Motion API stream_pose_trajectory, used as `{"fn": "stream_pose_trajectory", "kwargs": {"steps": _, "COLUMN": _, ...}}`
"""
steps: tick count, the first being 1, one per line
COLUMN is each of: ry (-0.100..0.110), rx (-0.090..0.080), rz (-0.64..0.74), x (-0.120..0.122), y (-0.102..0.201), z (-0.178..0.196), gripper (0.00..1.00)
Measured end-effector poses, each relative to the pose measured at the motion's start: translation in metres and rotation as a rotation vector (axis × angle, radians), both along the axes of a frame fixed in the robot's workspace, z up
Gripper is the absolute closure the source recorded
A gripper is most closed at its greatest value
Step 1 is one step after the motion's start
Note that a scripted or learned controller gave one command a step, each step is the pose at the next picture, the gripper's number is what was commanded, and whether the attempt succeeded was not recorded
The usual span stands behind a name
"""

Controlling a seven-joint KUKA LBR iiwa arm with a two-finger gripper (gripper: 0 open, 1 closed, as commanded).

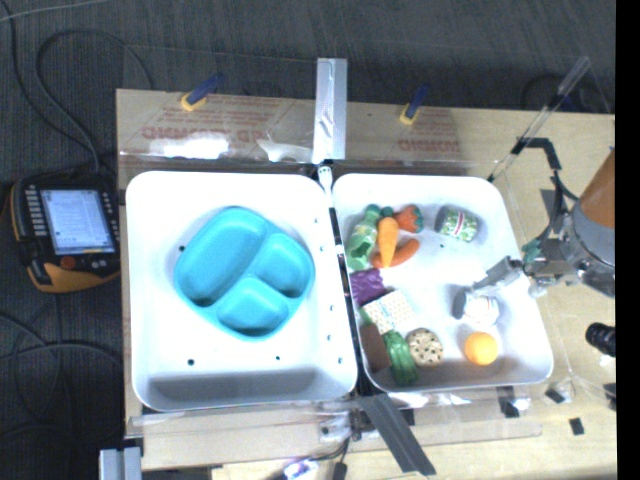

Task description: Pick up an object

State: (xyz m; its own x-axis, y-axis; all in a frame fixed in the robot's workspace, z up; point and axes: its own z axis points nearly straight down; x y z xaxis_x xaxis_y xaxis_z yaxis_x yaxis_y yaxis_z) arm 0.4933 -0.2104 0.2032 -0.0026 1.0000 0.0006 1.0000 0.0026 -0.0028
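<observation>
The right bin [437, 266] holds several small items. An orange carrot [386, 240] and green vegetables lie at its back left, and a green-and-white can [459, 223] sits at the back. A purple piece [366, 286], a checkered block [390, 312], a cookie [426, 347] and a green item [400, 359] line the left and front. An orange ball [481, 348] rests at the front right. My gripper [478, 290] reaches in from the right, low over the bin, just above a white object [483, 314]. Nothing is seen held.
The left bin [160, 368] carries a blue divided plate [245, 270]. A teach pendant [65, 230] lies on the floor to the left. Clamps and a metal post [331, 108] stand behind the bins. The arm's body [585, 248] hangs over the right bin's right rim.
</observation>
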Motion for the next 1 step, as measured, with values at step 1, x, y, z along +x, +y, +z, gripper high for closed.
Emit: {"fn": "stream_pose_trajectory", "kwargs": {"steps": 1, "ry": 0.000, "rx": 0.000, "rz": 0.000, "x": 0.0000, "y": 0.0000, "z": 0.0000, "gripper": 0.00}}
